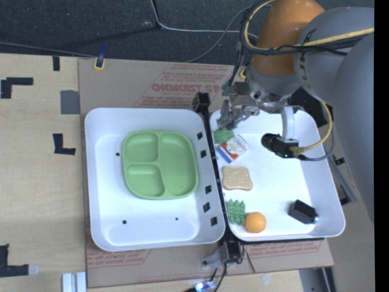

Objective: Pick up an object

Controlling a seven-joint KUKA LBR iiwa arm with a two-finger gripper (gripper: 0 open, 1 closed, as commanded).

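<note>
in the right bin [316, 163], near its upper left corner, the gripper [230, 119] hangs low over a small green item [221, 135] that lies just beside a red, white and blue packet [233, 148]. whether the claw is wide or narrow cannot be told from this slant, and nothing is plainly seen held in it. below the packet lies a tan toast slice [237, 179], then a green leafy piece [236, 210] touching an orange ball [256, 222]. a black block [302, 212] sits near the lower right corner. the left bin [103, 157] holds a green divided plate [160, 164].
</note>
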